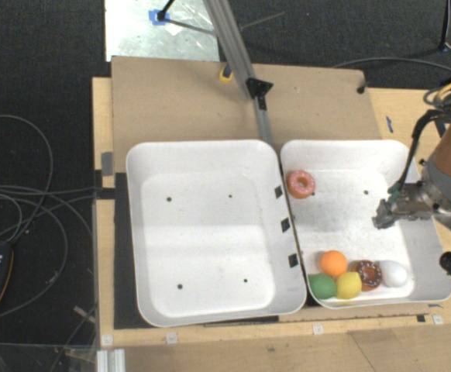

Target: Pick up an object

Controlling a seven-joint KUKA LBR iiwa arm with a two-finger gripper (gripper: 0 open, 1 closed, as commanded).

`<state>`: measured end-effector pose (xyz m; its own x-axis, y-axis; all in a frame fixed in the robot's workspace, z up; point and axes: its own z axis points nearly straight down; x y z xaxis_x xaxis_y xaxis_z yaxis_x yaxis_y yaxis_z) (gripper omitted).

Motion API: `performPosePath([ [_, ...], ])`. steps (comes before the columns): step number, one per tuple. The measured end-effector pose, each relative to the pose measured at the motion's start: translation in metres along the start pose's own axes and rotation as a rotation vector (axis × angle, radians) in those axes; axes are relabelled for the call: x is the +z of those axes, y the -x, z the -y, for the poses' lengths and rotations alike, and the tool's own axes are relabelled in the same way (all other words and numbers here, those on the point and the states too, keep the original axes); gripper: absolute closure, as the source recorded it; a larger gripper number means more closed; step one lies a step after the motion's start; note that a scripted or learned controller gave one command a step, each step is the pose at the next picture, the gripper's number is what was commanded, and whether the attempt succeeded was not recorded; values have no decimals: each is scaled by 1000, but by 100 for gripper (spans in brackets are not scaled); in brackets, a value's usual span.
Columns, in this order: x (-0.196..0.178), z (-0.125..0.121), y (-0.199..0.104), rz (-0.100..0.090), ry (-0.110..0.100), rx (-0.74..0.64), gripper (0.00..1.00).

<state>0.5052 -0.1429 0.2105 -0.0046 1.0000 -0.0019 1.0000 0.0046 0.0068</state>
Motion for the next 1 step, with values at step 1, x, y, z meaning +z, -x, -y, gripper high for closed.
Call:
performPosePath([
  [1, -33, -2, 0, 0, -1, -1, 100],
])
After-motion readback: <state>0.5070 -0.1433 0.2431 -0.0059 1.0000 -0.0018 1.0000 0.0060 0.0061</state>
